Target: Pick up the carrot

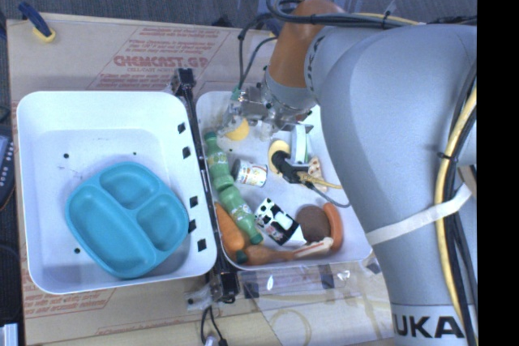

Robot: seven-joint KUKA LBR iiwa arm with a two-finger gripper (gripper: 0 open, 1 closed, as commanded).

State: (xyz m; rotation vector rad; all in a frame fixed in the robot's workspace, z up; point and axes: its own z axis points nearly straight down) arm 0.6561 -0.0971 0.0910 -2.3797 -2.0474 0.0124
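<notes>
Two shallow white bins sit side by side on the tabletop point(162, 53), which is covered by a sheet of printed cardboard. The left bin point(49, 126) holds one thing — a blue divided plate point(126, 219) with three compartments, lying toward the bin's near side.

The right bin point(212, 105) is crowded. The carrot point(229, 232) lies in its near left corner, close along the wall shared with the left bin, its thick end toward the far side and its narrow end toward the front wall. Just beside it, on the far side, a green bottle-like item point(229, 194) runs lengthwise along the same wall. A small white can point(253, 173) lies near the middle, and a black-and-white patterned toy point(276, 221) rests just to the right of the carrot. A brown rounded piece point(312, 221) and an orange-brown sausage-shaped item point(334, 224) sit by the near right corner, with a pale stick-like object point(308, 249) along the front wall. A yellow object point(237, 130) lies near the far end.

The arm point(389, 142) reaches over the right bin, its orange band point(292, 44) above the wrist. The tool point(272, 113) hangs over the far part of that bin, well apart from the carrot; whether it is open or closed cannot be told from this angle.
</notes>
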